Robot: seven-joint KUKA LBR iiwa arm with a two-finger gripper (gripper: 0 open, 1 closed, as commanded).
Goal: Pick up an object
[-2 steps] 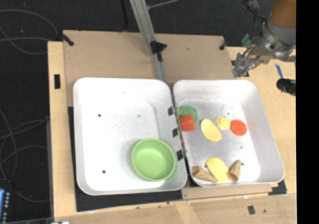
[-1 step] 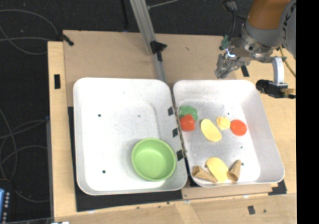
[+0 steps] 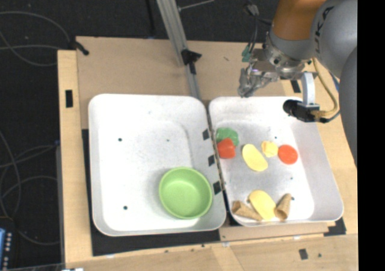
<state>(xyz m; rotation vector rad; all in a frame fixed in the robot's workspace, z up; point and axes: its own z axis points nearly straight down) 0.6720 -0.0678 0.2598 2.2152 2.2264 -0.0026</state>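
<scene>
The arm reaches in from the right, its wrist bent downward, placing the gripper above the far left corner of the right bin, with nothing seen between its tips; jaw state cannot be told. In that bin a green piece and red ball sit at the left edge, yellow pieces mid-bin. A green bowl occupies the left bin near its front edge.

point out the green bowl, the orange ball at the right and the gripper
round green plastic bowl [image 3: 185, 192], camera view, on its inner floor
small round orange ball [image 3: 288, 154], camera view, on its top
grey two-finger gripper [image 3: 248, 88], camera view, at its tip
</scene>
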